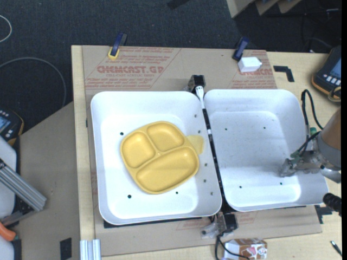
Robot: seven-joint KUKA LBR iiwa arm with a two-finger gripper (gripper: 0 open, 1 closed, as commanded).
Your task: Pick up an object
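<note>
A yellow divided plate [159, 156] with three compartments lies flat in the left white bin [105, 110], a little left of the bin's middle. A small pale yellow piece [196, 143] pokes out from under the plate's right edge. My gripper [288, 168] hangs low over the right side of the right white bin [244, 107], far from the plate. I see nothing held at the gripper. The arm's grey wrist [331, 145] comes in from the right edge, above the bin's right rim.
A black divider [209, 140] runs between the two bins. A small white block [249, 64] and blue clamps [116, 45] sit on the cardboard behind them. A yellow handheld device [329, 77] lies at the far right. A dark cable [307, 112] hangs by the wrist.
</note>
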